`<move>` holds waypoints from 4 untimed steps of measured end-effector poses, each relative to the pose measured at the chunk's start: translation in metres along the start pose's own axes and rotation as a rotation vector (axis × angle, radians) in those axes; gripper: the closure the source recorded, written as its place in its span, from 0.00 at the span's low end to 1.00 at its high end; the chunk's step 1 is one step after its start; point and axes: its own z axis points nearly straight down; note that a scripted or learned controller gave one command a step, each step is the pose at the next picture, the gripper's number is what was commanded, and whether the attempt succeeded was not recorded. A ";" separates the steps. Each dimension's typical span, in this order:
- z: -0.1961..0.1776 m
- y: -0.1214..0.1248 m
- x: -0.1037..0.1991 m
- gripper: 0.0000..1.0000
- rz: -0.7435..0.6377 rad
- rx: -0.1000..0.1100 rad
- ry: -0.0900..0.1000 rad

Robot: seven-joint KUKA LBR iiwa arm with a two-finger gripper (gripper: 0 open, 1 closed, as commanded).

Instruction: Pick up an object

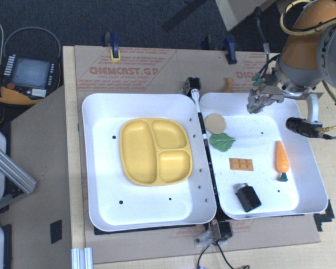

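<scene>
On the surface [73, 150] sit two shallow white bins side by side: the left bin [101, 206] carries a yellow divided plate [155, 150], and the right bin [308, 200] holds the loose things the task could be met with. These lie well apart from one another, which leaves room to come down on any one of them: a pale round disc [215, 123] at the far left of that bin, a green leafy piece [222, 142] touching or just overlapping it on its near side, a small orange-brown waffle-like block [241, 163] toward the middle, a toy carrot [281, 158] near the right wall with its green tip pointing to the near side, and a black block [248, 198] lying tilted at the near end. The arm reaches in from the right, and the tool [260, 102] hangs over the far edge of the right bin, above bare white floor and not over any object. It is small and dark against the arm, so I cannot tell whether it is apart or together, though nothing appears to be carried in it. By my reading the pick is not yet made; the disc and the leaf are the nearest candidates, lying to the tool's left and nearer side.
</scene>
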 end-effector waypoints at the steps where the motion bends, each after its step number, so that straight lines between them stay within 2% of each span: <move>1: -0.055 0.002 0.000 1.00 -0.001 0.000 0.000; 2: -0.056 0.012 0.062 1.00 -0.007 0.005 0.004; 3: -0.047 0.009 0.113 1.00 -0.006 0.011 0.005; 4: -0.059 0.010 0.161 1.00 -0.006 0.006 0.004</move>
